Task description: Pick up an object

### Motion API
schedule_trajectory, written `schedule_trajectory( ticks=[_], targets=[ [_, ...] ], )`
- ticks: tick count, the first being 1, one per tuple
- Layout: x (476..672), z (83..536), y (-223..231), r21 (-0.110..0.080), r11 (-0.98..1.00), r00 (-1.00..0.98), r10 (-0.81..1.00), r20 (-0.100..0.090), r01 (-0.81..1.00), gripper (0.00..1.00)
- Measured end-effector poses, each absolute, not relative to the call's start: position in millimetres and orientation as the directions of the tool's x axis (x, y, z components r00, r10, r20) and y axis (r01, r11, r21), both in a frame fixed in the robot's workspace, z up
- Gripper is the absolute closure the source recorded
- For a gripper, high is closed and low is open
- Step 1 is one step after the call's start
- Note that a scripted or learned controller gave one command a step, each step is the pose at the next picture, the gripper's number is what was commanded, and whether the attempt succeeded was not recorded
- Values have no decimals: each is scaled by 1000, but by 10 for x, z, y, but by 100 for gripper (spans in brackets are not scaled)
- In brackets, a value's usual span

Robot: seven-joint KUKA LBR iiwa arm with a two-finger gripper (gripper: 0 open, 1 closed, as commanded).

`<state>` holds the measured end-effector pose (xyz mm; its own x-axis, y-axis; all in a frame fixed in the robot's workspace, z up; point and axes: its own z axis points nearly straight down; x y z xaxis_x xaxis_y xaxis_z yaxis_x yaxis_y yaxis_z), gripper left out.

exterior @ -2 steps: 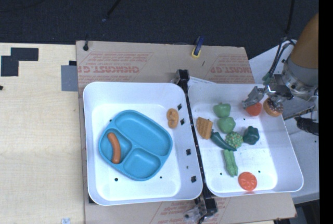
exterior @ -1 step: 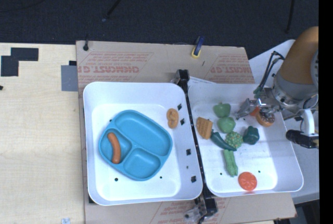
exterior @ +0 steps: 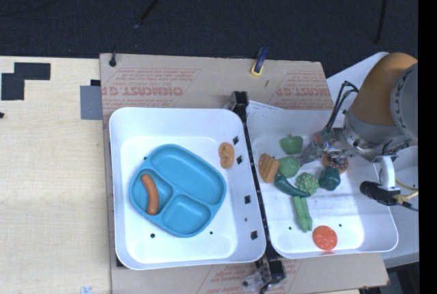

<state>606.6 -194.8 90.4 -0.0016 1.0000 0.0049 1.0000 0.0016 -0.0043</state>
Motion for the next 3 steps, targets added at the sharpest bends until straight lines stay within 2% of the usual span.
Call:
schedule_trajectory(
  ticks=[1, 3],
  targets=[
    [6074, 1039, -1967, -1, 1, -1, 1000, 1, 1000, 100],
    [5935, 2216, -1991, 4, -4, 4, 1000, -1, 1000, 100]
  ],
)
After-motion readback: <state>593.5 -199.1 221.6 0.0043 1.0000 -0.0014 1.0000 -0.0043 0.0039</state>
